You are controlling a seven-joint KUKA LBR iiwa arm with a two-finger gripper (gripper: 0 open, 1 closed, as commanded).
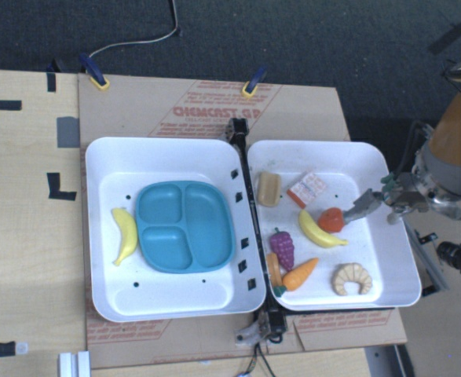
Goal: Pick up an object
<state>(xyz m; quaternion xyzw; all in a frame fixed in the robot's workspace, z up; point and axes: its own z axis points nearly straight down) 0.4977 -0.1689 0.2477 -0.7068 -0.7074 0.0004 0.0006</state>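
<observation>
Over right bin [371, 163] | fingers [361, 206] beside tomato [331, 220] | grip state unclear

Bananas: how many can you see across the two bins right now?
2. One banana lies in the left bin, left of the blue plate. The other lies mid right bin, touching the tomato.
</observation>
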